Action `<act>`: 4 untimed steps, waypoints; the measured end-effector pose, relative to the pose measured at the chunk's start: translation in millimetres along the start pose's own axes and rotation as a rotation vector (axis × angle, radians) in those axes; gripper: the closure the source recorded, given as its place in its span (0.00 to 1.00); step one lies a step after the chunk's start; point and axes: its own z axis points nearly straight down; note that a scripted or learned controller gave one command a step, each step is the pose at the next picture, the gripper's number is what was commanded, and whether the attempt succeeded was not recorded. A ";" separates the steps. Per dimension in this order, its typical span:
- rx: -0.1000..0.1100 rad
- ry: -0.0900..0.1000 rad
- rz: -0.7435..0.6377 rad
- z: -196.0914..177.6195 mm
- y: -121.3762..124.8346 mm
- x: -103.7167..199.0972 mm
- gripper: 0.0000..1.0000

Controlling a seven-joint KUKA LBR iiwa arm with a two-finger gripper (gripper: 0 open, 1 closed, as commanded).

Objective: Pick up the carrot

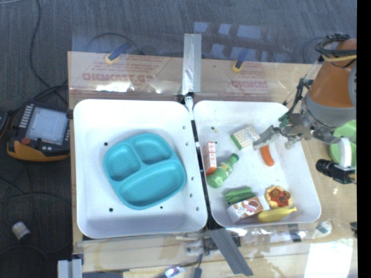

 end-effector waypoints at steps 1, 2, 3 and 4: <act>-0.001 0.002 0.073 8.8 -10.4 -20.9 0.00; 0.001 0.002 0.259 9.1 -27.3 -21.0 0.00; 0.003 0.002 0.316 28.7 -7.3 43.1 0.00; 0.000 -0.003 0.466 -10.0 -0.6 -28.4 0.00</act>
